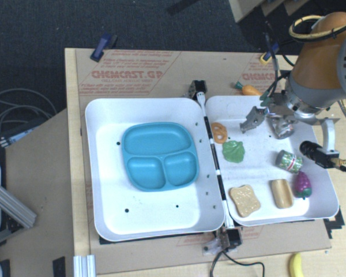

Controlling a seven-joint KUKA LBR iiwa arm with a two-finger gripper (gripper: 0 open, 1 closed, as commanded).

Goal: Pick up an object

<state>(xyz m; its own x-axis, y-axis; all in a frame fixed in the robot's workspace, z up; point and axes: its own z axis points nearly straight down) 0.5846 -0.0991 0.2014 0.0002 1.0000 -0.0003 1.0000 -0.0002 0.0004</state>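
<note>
The gripper [265, 120], at upper right, appears spread and nothing is pinched; it should be centred over the pretzel [219, 133] before closing.

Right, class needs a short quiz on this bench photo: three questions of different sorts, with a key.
1. True or false: the blue divided plate lies in the left bin.
2. Which item sits nearest the pretzel? A) green lettuce piece B) purple toy C) small can
3. Fill in: the slice of bread lies beside the ___ roll.

Key: 1 true; 2 A; 3 bread-coloured (tan).
</note>
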